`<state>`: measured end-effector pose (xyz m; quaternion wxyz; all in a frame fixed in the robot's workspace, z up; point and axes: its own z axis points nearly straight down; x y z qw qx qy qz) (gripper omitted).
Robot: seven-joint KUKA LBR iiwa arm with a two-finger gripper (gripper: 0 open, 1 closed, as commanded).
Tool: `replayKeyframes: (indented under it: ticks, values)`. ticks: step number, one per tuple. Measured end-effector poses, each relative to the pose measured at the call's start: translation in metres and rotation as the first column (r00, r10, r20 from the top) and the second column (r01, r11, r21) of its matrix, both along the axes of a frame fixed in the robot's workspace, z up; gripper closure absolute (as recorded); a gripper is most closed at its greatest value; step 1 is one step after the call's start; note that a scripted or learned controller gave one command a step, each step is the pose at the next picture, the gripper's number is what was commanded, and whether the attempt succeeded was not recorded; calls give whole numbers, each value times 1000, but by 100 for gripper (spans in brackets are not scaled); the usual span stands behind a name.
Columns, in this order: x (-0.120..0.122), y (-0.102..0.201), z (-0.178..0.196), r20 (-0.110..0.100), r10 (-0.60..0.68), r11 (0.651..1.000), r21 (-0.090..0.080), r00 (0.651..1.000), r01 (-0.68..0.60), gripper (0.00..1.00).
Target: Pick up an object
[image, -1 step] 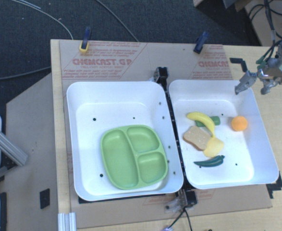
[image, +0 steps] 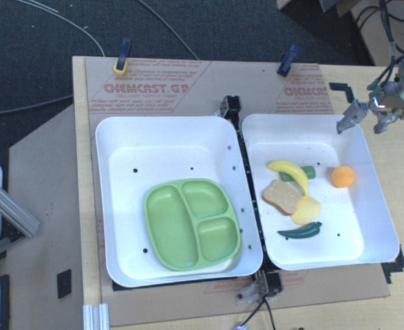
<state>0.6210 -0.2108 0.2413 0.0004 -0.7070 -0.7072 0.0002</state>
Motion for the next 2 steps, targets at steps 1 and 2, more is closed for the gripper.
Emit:
replayKeyframes:
  ticks: [1, 2]
  values:
    - [-8, 6, -47, -1, 0, 1000, 0, 1000, 0, 0]
    - [-17, 12, -98, -6, 0, 1000, 2, 1000, 0, 0]
